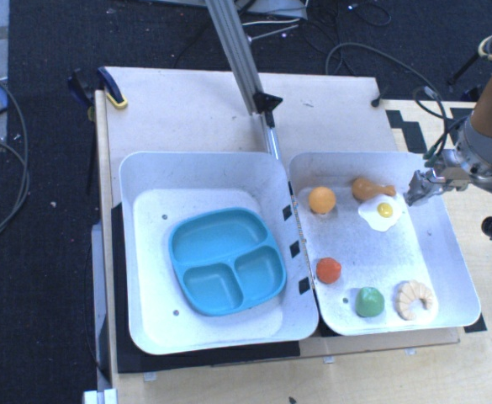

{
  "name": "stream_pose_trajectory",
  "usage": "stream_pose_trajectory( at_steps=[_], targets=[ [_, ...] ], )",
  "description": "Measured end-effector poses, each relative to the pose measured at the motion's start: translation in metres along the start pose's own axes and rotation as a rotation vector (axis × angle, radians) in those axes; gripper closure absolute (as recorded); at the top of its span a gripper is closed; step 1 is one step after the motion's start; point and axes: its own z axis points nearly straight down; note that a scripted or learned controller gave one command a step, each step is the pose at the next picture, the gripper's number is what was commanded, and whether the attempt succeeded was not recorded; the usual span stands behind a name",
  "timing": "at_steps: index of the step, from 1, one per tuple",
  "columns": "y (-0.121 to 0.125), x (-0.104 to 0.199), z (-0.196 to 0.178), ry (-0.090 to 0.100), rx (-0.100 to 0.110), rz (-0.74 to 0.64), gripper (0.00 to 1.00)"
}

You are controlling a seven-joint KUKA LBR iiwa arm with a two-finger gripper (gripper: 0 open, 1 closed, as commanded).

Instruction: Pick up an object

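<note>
The right bin (447, 251) holds several toy foods: an orange ball (321, 199), a brown drumstick (370, 189), a fried egg (382, 214), a red tomato (328, 269), a green piece (368, 301) and a pale shrimp (415, 300). My gripper (417, 190) hangs at the bin's far right rim, just right of the fried egg and the drumstick. Nothing shows between its tips.
The left bin (145, 225) holds a blue divided plate (226, 260). A slanted metal pole (237, 49) runs down to the gap between the bins. Cables lie on the dark floor behind the bench.
</note>
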Motion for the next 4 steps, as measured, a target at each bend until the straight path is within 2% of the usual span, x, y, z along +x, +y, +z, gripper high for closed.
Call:
stream_pose_trajectory(
  at_steps=[1,3,4],
  targets=[
    [0.002,0.000,-0.037,0.000,0.000,0.000,1.00],
    [0.012,0.103,-0.048,0.004,0.005,-0.004,1.00],
    [0.009,0.158,-0.035,0.004,0.007,-0.004,1.00]
  ],
)
